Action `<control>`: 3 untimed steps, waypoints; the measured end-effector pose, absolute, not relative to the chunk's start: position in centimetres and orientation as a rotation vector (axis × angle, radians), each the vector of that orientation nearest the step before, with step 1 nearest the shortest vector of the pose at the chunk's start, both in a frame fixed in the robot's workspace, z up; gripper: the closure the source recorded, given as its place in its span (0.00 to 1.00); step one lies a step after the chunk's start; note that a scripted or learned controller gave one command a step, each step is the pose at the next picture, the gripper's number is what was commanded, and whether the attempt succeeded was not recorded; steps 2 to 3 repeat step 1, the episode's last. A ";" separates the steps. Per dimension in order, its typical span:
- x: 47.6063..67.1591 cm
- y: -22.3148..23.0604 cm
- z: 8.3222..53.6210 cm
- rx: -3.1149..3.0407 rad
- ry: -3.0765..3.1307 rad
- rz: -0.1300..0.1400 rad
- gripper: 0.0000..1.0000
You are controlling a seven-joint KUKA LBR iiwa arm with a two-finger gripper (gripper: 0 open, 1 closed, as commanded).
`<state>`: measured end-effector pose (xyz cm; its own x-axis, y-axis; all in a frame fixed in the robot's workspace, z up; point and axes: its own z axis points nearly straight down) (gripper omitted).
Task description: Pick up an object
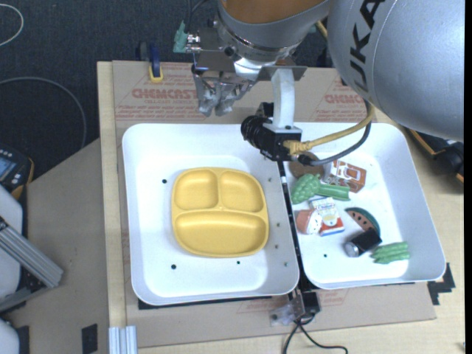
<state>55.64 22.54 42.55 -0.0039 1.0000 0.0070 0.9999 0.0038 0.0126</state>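
My gripper (218, 100) hangs high over the back rim of the left bin (140, 198), above the cardboard; its fingers look shut with nothing between them. A yellow divided plate (219, 211) lies in the middle of the left bin. In the right bin (420, 198) lie a green leafy toy (317, 190), a small white and red carton (324, 218), a watermelon slice (361, 216), a black object (363, 242), another green toy (389, 252) and a brown and white packet (347, 174).
A black fitting (267, 136) with a yellow cable (335, 136) hangs over the divider between the bins. The arm's big grey body (398, 43) covers the back right. A blue and yellow clamp (155, 63) sits at the cardboard's back left.
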 end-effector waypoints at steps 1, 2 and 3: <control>47.5 22.5 35.4 2.222 2.230 -0.017 1.00; 47.5 22.5 35.4 2.222 2.230 -0.017 1.00; 47.5 22.5 35.4 2.222 2.230 -0.017 1.00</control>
